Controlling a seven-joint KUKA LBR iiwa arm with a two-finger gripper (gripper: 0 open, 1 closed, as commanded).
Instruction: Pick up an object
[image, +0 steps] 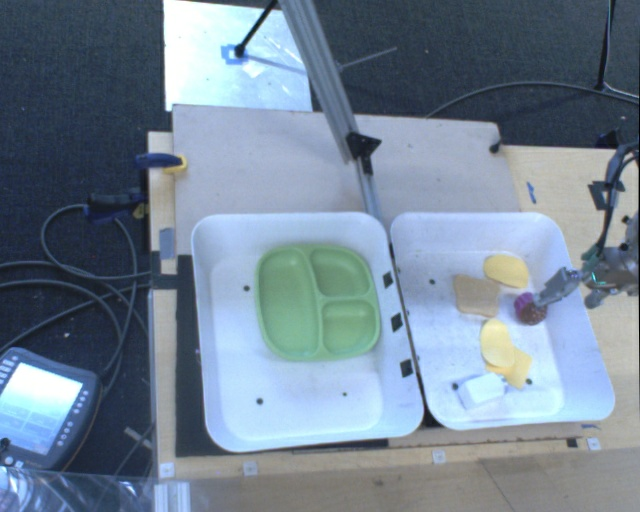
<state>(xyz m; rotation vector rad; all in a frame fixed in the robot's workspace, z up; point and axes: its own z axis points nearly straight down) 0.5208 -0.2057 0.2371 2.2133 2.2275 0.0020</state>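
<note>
The right bin (575, 400) holds a small dark purple object (530, 309), a tan flat piece (477, 295), a yellow piece (507, 269) at the back, two more yellow pieces (497, 342) toward the front, and a white block (482, 389). My gripper (572, 289) reaches in over the right rim of this bin. It sits just right of the purple object and very close to it, and I see nothing held in it.
The left bin (230, 400) holds a green divided plate (318, 302). A grey pole (335, 90) slants down to the seam between the bins. Cables and a hand-held control pendant (40, 405) lie on the floor to the left.
</note>
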